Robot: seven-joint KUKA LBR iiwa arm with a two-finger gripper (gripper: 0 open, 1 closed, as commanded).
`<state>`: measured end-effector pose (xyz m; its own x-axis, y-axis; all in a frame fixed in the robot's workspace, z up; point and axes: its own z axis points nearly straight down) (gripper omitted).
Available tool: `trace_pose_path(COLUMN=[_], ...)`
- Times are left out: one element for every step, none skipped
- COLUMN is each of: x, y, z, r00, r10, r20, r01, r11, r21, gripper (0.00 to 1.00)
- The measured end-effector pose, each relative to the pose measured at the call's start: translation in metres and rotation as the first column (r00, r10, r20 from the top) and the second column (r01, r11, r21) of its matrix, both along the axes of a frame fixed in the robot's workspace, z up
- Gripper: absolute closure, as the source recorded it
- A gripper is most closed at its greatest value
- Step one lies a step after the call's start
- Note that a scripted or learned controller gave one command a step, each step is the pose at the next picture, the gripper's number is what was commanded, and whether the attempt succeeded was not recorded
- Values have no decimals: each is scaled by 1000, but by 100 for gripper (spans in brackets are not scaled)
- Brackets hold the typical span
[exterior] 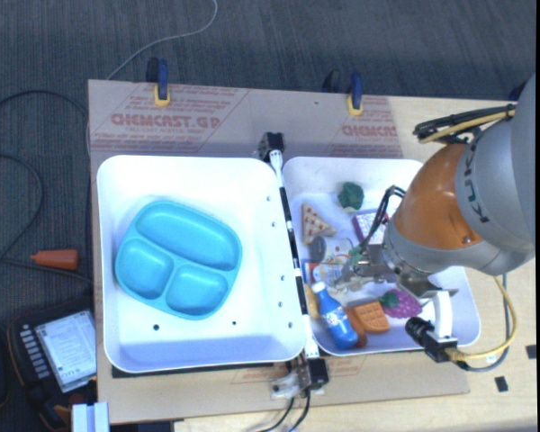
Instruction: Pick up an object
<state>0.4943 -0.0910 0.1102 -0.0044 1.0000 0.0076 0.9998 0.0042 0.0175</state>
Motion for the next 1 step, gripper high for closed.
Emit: trace_pose_path(x=[0], y=[0], z=[-1], r00=[1000], r10=[0], r20=[-2], r01=[0], r11=[1000], r21=[0], gripper=[0])
